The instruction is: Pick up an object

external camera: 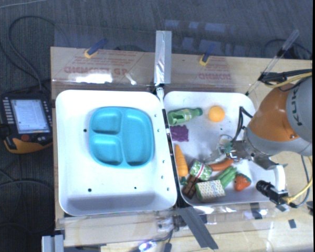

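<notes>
The right bin (pixel 205 133) holds several toy foods: a green bottle (pixel 184 115), an orange ball (pixel 216 114), a purple piece (pixel 180 134), a carrot (pixel 181 160), a green-and-white can (pixel 198 170), an orange-red sausage (pixel 220 165), a green vegetable (pixel 228 176), a red fruit (pixel 242 182) and a printed box (pixel 210 190). My gripper (pixel 227 148) reaches down into this bin from the right, just above the sausage and right of the can. The wrist hides its tips, and I see nothing held.
The left bin (pixel 63 140) carries a blue divided plate (pixel 121 136). A metal divider post (pixel 163 56) stands behind the seam between the bins. A teach pendant (pixel 23 122) lies on the floor at far left. Cables hang off the arm (pixel 275 122) at right.
</notes>
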`<state>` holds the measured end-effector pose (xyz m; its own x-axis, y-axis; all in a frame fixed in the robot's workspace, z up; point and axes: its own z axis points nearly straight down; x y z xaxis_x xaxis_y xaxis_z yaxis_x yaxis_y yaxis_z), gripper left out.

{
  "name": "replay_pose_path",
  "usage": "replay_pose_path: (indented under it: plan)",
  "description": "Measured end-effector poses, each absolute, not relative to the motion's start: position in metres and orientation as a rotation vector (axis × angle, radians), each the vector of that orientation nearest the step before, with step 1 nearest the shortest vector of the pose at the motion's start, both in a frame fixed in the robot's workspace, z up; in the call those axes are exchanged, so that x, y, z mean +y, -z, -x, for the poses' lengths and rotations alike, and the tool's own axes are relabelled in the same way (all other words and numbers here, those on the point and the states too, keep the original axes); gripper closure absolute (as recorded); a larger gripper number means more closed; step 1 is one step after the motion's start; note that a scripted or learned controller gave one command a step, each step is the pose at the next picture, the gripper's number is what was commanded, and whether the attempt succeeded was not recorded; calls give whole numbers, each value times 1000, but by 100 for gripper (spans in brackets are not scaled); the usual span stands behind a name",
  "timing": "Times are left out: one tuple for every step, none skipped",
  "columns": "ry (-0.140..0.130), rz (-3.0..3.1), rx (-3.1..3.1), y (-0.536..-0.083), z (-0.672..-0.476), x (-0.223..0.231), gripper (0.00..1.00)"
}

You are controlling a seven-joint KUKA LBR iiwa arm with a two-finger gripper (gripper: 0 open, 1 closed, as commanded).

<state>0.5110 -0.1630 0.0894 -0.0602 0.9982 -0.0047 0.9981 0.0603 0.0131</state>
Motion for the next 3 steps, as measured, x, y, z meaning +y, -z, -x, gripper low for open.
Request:
replay_pose_path:
  plan:
    - [-12, -2145, 2280, -97, -513, -162, 100]
    - [8, -2126, 2317, -191, -572, -118, 100]
    - [9, -2127, 2317, -191, -572, -118, 0]
